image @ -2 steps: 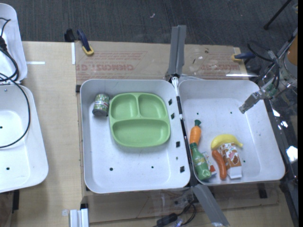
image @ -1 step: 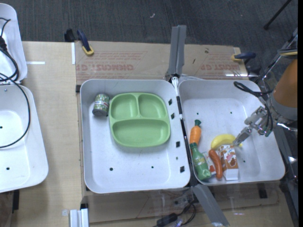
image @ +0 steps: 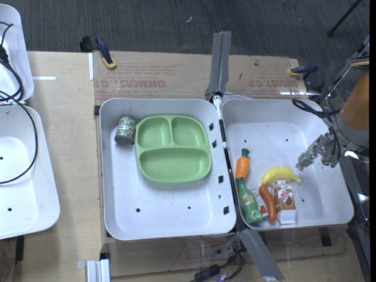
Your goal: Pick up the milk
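The milk point(image: 285, 200) is a small white carton with a red-brown print, lying near the front edge of the right bin point(image: 264, 122). Its left side touches a red sausage point(image: 268, 202), and a yellow banana point(image: 281, 174) lies just behind it. My gripper point(image: 308, 158) hangs over the right part of that bin, above and to the right of the banana and clear of the milk. Nothing is in the gripper.
An orange carrot point(image: 242, 165) and a green bottle point(image: 248, 201) lie along the right bin's left wall. The left bin point(image: 117, 204) holds a green divided plate point(image: 173, 148) and a small can point(image: 124, 130). A grey divider post point(image: 220, 63) stands between the bins.
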`<move>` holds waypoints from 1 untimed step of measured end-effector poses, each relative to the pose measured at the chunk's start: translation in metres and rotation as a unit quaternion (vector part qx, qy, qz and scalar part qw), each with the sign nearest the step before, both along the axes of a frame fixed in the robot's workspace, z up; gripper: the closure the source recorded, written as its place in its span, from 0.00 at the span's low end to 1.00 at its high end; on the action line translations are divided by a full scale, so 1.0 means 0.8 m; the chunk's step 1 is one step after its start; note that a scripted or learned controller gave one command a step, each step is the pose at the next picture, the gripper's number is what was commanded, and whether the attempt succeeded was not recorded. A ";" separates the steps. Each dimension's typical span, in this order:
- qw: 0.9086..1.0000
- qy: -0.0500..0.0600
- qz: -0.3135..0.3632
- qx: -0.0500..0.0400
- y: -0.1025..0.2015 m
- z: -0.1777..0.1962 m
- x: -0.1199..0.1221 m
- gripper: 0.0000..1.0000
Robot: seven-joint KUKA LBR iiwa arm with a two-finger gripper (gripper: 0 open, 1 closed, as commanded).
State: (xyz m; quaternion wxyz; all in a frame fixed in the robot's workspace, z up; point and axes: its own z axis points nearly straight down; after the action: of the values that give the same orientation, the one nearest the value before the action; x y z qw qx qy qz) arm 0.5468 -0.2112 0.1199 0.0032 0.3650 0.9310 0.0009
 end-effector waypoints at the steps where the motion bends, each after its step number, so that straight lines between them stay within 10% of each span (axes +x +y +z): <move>1: 0.999 0.001 -0.036 0.000 0.005 0.027 -0.016 1.00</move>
State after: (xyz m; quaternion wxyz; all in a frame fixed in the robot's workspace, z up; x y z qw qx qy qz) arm 0.5344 -0.2075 0.1416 0.0024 0.3980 0.9174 0.0004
